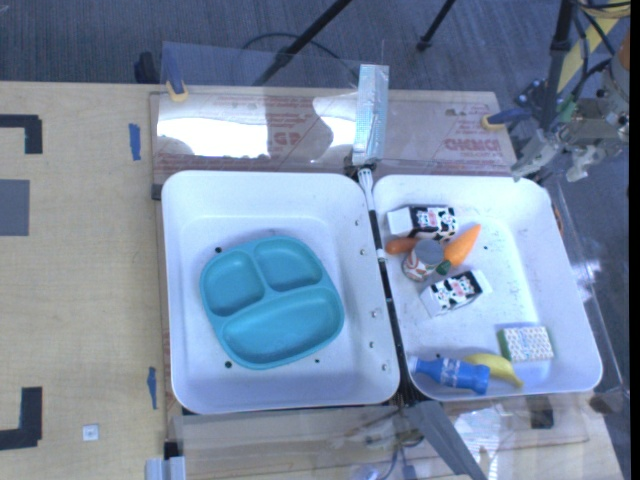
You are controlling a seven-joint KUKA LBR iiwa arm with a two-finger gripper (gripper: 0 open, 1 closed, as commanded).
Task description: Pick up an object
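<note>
We see two white bins side by side on the counter [70, 268]. The left bin [190, 218] carries a teal divided plate [272, 300] near its middle. The right bin [560, 308] holds the loose things: toward its upper left, a black-and-white patterned carton [423, 219] lies beside an orange carrot [461, 245], with a small round grey-topped piece [425, 258] just below them and a second black-and-white carton [455, 291] under that. Along the lower edge of that bin a blue bottle [452, 374] lies touching a yellow banana [499, 368], and a green-and-white sponge [527, 345] sits just above the banana.

The jaws [568, 148] hang at the upper right of the frame, beyond the right bin's far corner and well apart from every object. We cannot tell how far they stand open; nothing shows between them.
</note>
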